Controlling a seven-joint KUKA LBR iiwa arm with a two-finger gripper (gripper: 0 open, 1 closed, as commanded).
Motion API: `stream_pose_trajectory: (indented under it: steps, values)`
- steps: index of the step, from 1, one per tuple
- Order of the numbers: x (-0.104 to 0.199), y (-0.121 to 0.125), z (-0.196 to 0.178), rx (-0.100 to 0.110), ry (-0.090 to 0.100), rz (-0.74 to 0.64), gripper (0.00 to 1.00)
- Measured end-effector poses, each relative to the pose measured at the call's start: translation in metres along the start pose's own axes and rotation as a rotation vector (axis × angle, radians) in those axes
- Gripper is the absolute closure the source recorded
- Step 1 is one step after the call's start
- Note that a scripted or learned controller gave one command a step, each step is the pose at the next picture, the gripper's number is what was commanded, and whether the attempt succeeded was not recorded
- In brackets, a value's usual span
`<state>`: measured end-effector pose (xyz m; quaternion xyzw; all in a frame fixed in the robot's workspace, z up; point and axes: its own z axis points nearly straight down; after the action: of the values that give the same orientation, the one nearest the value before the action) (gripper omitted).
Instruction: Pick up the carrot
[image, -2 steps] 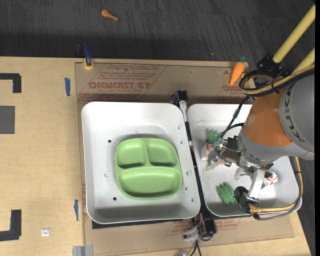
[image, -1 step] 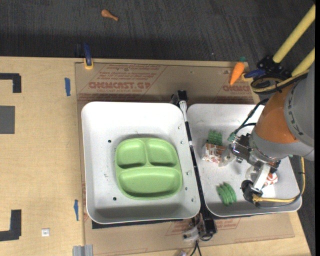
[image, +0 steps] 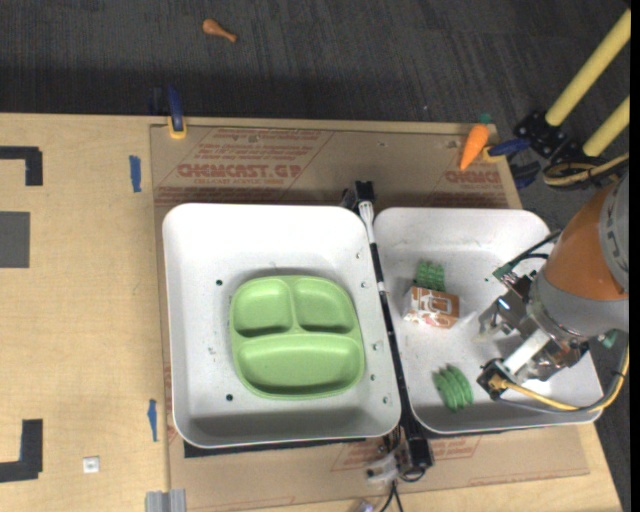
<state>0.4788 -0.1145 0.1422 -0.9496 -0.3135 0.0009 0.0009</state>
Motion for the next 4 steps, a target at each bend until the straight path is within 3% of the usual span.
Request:
stream_pose_trajectory:
  steps: [1, 2, 3, 4]
  values:
    - [-0.026, 0.036, 0.052, 0.002, 0.001, -0.214, 0.00]
    - [0.003, -0.003, 0.040, 0.000, 0.001, 0.146, 0.00]
    - [-0.017, 0.023, 0.014, -0.003, 0.000, -0.304, 0.00]
    - [-0.016, 0.024, 0.004, -0.004, 0.001, -0.303, 1.00]
